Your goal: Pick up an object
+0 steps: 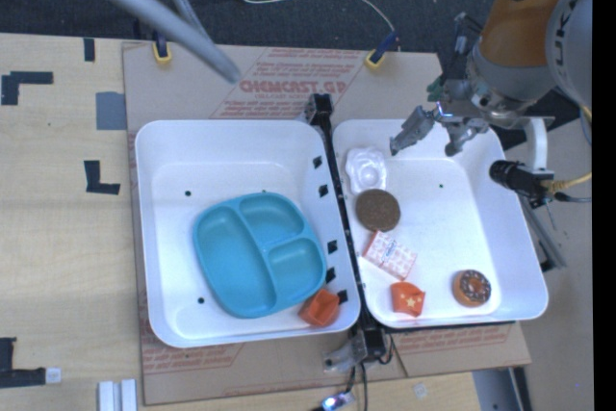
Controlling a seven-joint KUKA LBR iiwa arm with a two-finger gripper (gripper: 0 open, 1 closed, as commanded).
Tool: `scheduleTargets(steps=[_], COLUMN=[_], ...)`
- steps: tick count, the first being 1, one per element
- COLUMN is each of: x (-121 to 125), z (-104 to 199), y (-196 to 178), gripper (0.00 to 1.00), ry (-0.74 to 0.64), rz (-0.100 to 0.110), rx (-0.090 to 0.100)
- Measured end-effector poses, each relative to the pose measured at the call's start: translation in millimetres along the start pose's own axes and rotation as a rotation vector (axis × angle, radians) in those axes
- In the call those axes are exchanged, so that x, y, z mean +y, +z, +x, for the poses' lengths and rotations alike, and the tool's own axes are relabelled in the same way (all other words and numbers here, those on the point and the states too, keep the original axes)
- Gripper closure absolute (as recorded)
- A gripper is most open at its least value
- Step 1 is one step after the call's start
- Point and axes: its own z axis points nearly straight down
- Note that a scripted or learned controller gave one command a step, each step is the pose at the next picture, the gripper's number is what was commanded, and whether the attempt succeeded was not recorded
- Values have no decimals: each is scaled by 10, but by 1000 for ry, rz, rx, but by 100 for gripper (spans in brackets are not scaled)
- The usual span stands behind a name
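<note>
Fingers (430, 135) of mine spread wide, holding nothing. Right bin (505, 236): five things, perhaps. Left bin (159, 236): one blue tray (258, 252), one orange piece (320, 307).

Two bins sit side by side on the bench (58, 236). The left bin (164, 159) holds a divided tray (258, 252), with a small block (320, 307) just beside the tray's near right corner. In the right bin (500, 236), a crumpled wrapper (366, 169) lies at the far left, a round disc (378, 209) just before it, then a printed packet (389, 254), then a wedge-shaped piece (408, 298). A doughnut (472, 288) lies to the right of the wedge. The end effector (435, 138) hovers over the right bin's far edge.
</note>
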Motion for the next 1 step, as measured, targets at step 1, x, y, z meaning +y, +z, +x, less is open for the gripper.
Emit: scheduleTargets(steps=[1], x=[21], z=[2], y=[-70], gripper=[0], ry=[-3], rz=[-12], rx=[-1])
